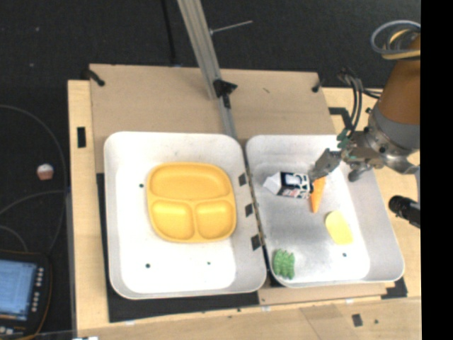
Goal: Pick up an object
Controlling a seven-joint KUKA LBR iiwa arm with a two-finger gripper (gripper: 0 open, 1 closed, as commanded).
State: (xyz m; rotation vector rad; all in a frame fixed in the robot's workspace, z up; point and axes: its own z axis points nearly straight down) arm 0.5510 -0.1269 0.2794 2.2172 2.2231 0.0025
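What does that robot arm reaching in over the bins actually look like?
The arm is grey metal with a broad orange band above its wrist. Dark cables loop along its side. At its end sits a grey two-finger gripper, slim and angular.

A robotics lab — a bench (198, 98) with paired white bins (127, 261), loose cables (28, 119), a handheld controller (21, 289).
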